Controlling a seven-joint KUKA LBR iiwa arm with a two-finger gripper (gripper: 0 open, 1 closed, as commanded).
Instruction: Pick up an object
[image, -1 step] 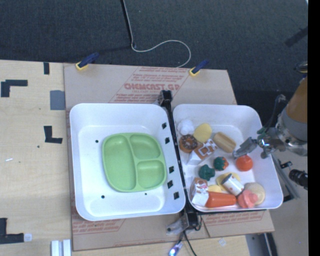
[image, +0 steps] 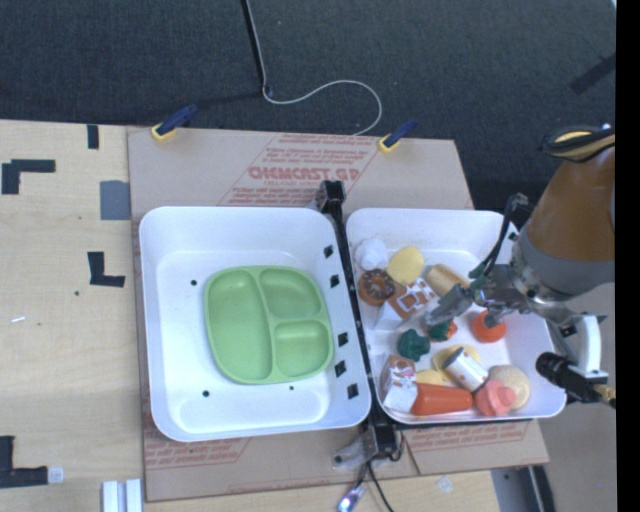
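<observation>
Left bin (image: 170, 300) holds a green divided plate (image: 268, 323), long axis running top-bottom. Right bin (image: 440, 218) holds mixed toy food: yellow lemon (image: 405, 265), brown donut (image: 376, 287), green piece (image: 411, 344), orange carrot (image: 441, 400) lying left-right along the near wall, pink piece (image: 495, 398). End effector (image: 447, 310) low over the right bin's middle, touching nothing visibly; can't tell finger state.

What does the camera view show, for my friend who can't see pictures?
A grey and orange robot arm reaches from the right, its hand low over a white bin crowded with toy food, including an orange carrot and a yellow lemon. The other white bin beside it holds a green divided plate.
</observation>
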